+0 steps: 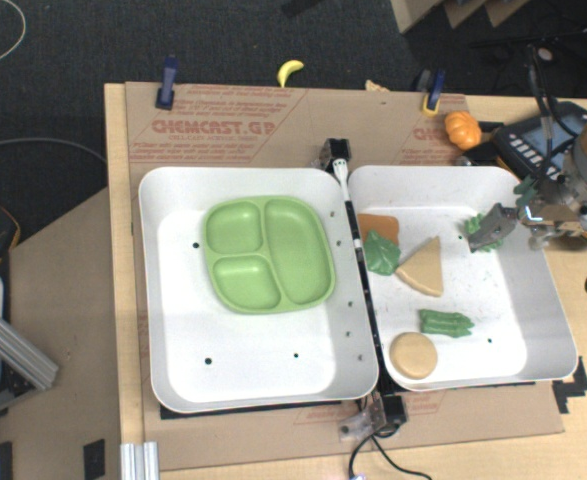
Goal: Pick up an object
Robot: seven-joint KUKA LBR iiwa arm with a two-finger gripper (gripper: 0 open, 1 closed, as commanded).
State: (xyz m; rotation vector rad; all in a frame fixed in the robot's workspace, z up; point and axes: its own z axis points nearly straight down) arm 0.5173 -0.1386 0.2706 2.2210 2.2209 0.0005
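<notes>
The right bin [533, 308] holds several toy food pieces: an orange slab [380, 226], a leafy green piece [381, 255], a tan wedge [423, 267], a green pod-like piece [445, 322] and a tan round disc [413, 355]. My gripper [486, 230] reaches in from the right and sits low over the bin's upper right part. Bits of a small green object [476, 244] show right at its tip. Whether that object is gripped is unclear. The left bin [173, 298] carries a green divided plate [269, 254].
A black divider [356, 258] runs between the two bins. Behind them on the cardboard lie a small orange fruit [462, 128], a yellow banana [289, 70] and two blue clamps [166, 83] [433, 90]. The arm's wrist [573, 203] overhangs the right bin's rim.
</notes>
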